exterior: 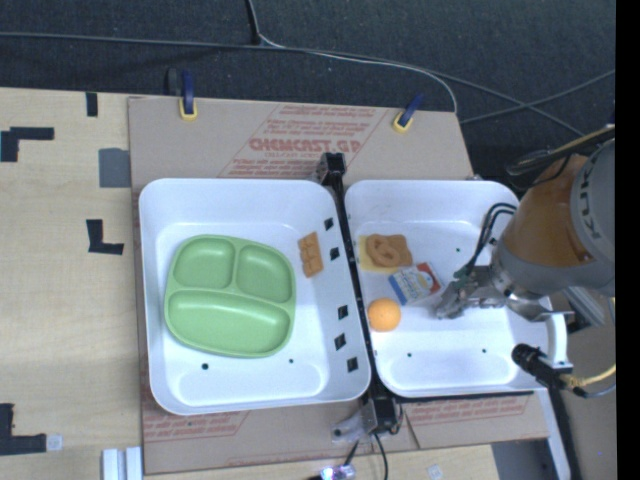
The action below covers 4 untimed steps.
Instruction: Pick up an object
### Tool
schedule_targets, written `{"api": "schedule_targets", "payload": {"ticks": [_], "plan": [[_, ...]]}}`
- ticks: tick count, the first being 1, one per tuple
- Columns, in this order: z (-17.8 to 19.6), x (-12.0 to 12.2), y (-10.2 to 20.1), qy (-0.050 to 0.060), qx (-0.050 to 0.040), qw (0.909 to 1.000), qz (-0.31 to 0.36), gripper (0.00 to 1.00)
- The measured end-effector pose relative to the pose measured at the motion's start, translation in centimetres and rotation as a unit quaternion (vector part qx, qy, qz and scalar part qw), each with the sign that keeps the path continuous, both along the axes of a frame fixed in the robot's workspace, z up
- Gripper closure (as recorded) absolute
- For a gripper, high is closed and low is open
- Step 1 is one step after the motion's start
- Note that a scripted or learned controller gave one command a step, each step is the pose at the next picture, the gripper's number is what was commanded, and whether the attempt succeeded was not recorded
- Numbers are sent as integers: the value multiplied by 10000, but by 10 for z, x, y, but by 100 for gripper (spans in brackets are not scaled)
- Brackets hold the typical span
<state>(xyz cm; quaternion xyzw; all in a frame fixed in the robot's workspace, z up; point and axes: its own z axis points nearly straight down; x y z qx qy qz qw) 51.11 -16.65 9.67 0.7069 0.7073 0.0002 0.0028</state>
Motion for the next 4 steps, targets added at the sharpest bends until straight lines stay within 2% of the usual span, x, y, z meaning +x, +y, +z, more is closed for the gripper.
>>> {"api": "schedule_targets", "payload": {"ticks": [2, 3, 4], "plan": [[95, 9, -7, 6, 16, 10000, 9, 100], [115, 9, -6, 16, 20, 10000, 7, 100], [122, 17, 47, 25, 31, 10000, 31, 100]]}}
